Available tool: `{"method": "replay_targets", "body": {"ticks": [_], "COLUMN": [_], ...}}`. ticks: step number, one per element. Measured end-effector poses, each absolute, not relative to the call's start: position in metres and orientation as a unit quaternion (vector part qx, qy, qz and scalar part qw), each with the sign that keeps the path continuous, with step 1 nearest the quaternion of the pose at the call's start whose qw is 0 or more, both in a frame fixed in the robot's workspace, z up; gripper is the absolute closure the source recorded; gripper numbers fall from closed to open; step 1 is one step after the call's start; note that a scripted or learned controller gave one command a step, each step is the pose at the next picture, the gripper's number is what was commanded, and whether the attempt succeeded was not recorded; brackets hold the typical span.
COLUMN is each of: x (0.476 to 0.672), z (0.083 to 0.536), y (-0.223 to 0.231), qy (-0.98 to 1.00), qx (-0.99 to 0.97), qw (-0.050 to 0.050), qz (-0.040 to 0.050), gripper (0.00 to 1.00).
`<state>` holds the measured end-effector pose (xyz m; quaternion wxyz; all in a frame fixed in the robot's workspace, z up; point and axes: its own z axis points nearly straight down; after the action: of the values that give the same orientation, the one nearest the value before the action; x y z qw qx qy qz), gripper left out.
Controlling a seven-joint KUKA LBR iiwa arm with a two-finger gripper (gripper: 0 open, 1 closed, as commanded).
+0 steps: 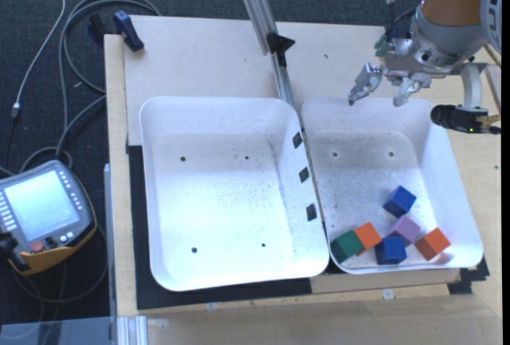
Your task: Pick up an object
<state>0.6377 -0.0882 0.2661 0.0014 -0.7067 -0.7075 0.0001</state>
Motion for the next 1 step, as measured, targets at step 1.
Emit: {"method": "replay_targets", "body": {"ticks": [1], "x": [0.5955], "z": [0.1362], "y": [-0.098], "qy": [-0.707], "qx": [-0.708], "qw": [0.005], "qz": [0.0031], "gripper": [0.0]}}
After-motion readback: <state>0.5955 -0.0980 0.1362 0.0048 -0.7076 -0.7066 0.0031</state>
